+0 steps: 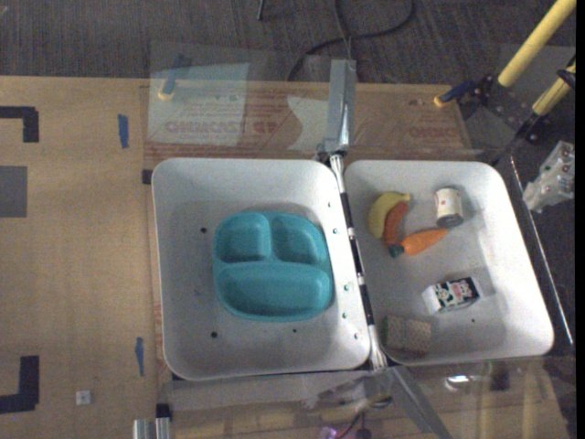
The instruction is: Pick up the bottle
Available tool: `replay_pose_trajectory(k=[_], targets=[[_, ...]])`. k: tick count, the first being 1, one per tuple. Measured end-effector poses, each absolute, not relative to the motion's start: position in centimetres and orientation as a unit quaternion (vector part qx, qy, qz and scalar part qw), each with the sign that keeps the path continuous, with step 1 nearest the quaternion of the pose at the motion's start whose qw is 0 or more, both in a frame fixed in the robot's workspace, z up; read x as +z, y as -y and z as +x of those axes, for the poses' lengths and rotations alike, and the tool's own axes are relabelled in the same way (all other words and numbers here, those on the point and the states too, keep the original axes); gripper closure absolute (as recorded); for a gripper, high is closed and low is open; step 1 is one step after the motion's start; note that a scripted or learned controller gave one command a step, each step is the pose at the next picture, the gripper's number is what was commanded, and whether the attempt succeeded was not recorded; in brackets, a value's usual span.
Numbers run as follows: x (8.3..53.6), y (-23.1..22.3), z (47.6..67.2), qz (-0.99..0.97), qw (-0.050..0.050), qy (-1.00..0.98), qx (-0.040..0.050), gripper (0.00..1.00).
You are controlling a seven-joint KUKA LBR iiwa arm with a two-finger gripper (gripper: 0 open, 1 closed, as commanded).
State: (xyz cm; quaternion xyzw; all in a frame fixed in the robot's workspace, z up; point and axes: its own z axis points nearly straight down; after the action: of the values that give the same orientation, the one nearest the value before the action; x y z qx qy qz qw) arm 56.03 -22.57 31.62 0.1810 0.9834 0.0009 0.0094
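A small white bottle [448, 206] with a dark reddish end lies in the right bin [521, 273], toward its back. Close on its left are a yellow banana [385, 211] and an orange carrot [423, 241]. The carrot's tip ends just below the bottle. Nothing touches or covers the bottle.
A black-and-white milk carton [452, 294] and a brownish flat piece [409, 333] lie in the right bin's front half. The left bin [183, 208] holds a teal divided plate [271, 265]. Yellow-handled clamps [535, 39] and a pale fixture [554, 177] stand past the right bin's far corner.
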Motion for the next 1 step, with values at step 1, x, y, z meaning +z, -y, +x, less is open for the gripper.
replay_pose_trajectory(k=[1], targets=[[34.19,22.45,59.15,0.140,0.003,-0.990,0.0000,1.00]])
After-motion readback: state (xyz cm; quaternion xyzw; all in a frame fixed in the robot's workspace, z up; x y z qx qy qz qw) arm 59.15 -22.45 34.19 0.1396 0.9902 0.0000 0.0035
